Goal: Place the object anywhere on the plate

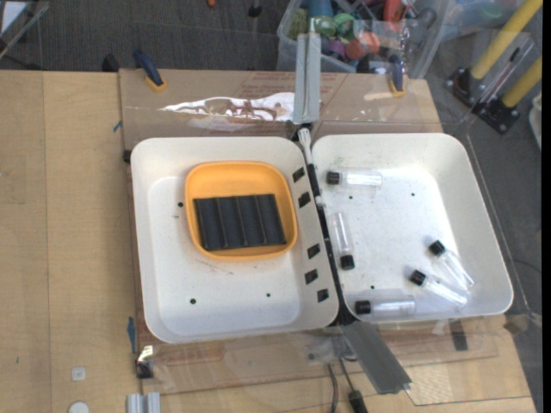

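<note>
Camera view: left bin holds an orange plate; a black ridged object lies flat on it, centred. Right bin contains five clear tubes with black caps, scattered, e.g. one near the far wall. Jaw state cannot be determined.
</note>
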You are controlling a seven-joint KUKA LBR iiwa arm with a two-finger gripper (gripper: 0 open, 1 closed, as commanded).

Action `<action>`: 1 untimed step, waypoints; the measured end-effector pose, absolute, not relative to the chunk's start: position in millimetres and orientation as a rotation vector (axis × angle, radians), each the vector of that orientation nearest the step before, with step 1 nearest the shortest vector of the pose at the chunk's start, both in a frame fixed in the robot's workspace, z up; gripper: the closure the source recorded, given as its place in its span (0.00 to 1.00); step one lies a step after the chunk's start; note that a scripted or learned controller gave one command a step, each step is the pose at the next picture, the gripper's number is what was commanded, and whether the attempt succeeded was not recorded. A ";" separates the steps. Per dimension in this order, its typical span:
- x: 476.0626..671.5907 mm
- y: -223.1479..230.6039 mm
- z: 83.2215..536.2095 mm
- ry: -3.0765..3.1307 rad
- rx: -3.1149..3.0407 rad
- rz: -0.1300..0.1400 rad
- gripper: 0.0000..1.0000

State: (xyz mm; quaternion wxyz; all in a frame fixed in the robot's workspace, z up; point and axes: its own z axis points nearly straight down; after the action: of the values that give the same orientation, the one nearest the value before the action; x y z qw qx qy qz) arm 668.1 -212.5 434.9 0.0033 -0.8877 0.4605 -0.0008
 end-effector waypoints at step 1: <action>668.5 -207.5 434.6 1.014 -2.968 -0.005 1.00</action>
State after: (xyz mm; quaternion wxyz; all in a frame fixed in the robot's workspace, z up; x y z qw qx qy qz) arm 668.5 -207.5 434.6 0.0027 -0.9462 0.3234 -0.0016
